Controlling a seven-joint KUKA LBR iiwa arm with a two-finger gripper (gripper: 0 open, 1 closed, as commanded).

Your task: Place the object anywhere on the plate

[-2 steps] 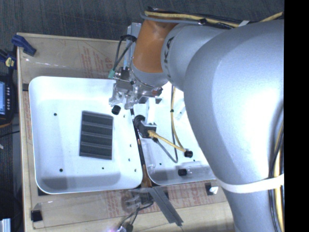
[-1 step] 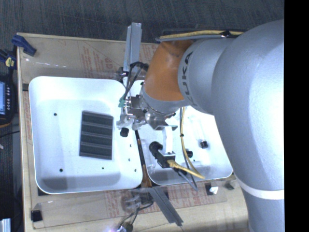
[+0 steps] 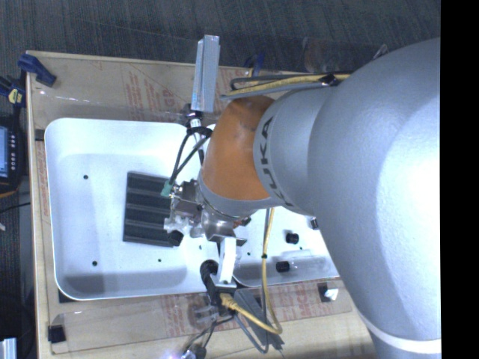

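Note:
A black ribbed rectangular plate [image 3: 146, 208] lies flat in the left white bin [image 3: 75, 170], a little right of its middle. My gripper [image 3: 179, 219] hangs over the plate's right edge, under the orange band of the wrist [image 3: 232, 155]. The wrist body hides the plate's right side and whatever lies beneath the gripper. A small green patch [image 3: 166, 189] shows at the gripper's upper left, against the plate's top right corner; I cannot tell what it is.
The grey arm [image 3: 359, 185] covers most of the right bin [image 3: 307, 264], where two small dark items [image 3: 292, 238] show in the visible strip. Yellow and black cables [image 3: 239, 305] hang over the bench's front edge. A blue clamp [image 3: 36, 67] sits at the bench's far left corner.

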